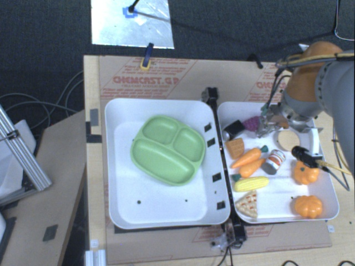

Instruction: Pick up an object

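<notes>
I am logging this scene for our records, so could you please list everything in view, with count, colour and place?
bins: two, white, side by side on the bench
plate: one, green, divided, left bin
carrot: one, orange, right bin
corn: one, yellow, right bin
can: one, red and white, right bin
pumpkins: two, orange, right bin, near its right side
pizza slice: one, tan, right bin's front corner
sheet: one, silvery, behind the bench
arm: one, grey and orange, over the right bin
end effector: one, over the right bin's back
</notes>
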Controlling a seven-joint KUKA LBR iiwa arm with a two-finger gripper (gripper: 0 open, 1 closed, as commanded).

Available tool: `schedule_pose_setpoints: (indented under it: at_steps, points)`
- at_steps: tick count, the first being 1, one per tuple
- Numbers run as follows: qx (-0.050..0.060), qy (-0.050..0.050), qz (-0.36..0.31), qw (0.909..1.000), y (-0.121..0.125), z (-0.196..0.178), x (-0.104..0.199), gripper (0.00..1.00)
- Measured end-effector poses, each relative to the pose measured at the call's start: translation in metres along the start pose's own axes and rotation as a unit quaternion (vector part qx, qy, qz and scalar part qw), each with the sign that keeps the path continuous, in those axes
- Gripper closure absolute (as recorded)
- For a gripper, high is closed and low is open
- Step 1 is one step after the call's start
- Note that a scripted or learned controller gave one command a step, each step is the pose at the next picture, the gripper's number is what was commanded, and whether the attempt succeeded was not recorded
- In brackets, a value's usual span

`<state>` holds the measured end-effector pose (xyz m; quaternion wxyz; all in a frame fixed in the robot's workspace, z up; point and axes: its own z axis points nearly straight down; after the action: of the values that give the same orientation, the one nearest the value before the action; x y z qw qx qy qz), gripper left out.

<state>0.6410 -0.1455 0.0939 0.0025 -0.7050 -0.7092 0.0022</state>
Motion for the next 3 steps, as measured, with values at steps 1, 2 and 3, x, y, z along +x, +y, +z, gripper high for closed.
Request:
schedule_pose_setpoints:
  at_steps: [1, 2, 3]
  points:
    - [-0.006, -0.001, 0.001, 1.0, 0.001, -0.064, 0.003, 1.0]
    - [-0.006, -0.001, 0.002, 1.0, 0.002, -0.113, -0.006, 1.0]
    - [-0.005, 0.0, 0.0, 1.0, 0.003, -0.132, -0.006, 1.0]
